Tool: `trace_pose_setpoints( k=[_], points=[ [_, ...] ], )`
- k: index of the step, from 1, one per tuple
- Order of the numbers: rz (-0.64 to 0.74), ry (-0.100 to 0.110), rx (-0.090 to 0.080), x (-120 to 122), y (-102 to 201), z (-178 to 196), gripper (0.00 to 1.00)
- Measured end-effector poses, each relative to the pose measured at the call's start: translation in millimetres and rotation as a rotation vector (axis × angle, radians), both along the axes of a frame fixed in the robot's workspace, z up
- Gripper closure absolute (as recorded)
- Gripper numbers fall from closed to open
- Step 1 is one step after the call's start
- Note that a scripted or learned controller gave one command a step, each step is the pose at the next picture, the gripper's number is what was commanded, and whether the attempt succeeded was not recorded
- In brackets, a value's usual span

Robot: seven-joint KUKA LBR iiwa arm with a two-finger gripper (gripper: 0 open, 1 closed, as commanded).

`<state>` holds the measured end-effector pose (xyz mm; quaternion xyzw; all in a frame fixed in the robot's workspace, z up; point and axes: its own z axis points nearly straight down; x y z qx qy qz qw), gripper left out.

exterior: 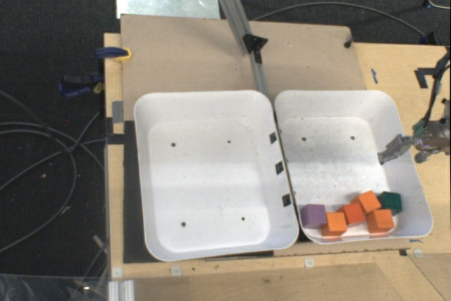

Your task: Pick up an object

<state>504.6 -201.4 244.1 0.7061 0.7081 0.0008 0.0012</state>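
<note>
- Camera view gives you no readable writing.
- Your fingers point(392, 150) hang over the right bin's point(331, 109) far-right rim; I cannot tell their state.
- Blocks point(352, 211) cluster below-left of them, purple block point(313, 214) leftmost.

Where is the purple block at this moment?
The purple block lies in the right bin, at its near-left corner. It is the leftmost of the cluster, just left of an orange block.
</note>
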Motion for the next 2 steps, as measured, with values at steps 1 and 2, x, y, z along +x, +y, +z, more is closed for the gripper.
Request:
trace_pose_setpoints(
  k=[1,2],
  points=[
    [0.005,-0.009,-0.003,-6.8,14.5,79.5,0.00],
    [0.004,-0.005,-0.003,27.1,-4.0,106.8,0.00]
  ],
)
